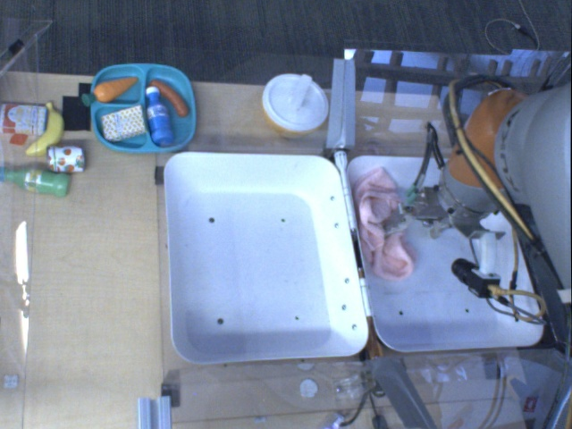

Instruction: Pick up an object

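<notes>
A: Where does the pink cloth (382,224) lie?

B: In the right bin (447,329), bunched against its left wall, just beside the divide with the left bin (259,329).

A: And the gripper (399,219)?

B: It sits at the cloth's right edge. Whether the jaws are wide, narrow or pinching fabric cannot be told; they are too dark and small.

A: How should the cloth handle?

B: Probably light, soft and limp, sagging once lifted. A raised fold near the cloth's middle looks the surest hold.

A: Any writing?

B: Left of the cloth, beyond the bins, cans and a bottle on the tabletop (89,284) carry labels, none legible.
</notes>
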You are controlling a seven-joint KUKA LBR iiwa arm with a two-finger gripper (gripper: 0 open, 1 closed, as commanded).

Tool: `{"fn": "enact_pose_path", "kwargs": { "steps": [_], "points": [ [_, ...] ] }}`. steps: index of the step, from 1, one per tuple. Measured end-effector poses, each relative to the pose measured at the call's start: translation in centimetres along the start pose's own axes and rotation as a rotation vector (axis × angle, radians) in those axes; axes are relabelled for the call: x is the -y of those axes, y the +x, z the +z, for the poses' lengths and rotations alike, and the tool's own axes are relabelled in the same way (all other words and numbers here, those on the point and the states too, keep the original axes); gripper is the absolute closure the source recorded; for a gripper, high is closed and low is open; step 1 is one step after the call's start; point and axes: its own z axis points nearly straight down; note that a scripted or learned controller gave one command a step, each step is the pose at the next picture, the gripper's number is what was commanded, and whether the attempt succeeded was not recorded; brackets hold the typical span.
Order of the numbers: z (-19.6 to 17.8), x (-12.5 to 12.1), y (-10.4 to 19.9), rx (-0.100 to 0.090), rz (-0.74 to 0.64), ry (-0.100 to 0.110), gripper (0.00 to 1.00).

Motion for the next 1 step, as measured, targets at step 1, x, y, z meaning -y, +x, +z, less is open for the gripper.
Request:
{"fn": "enact_pose_path", "kwargs": {
  "steps": [1],
  "points": [
    [-0.16, 5.38, -0.45, 0.002, -0.150, -0.004, 0.00]
  ]
}}
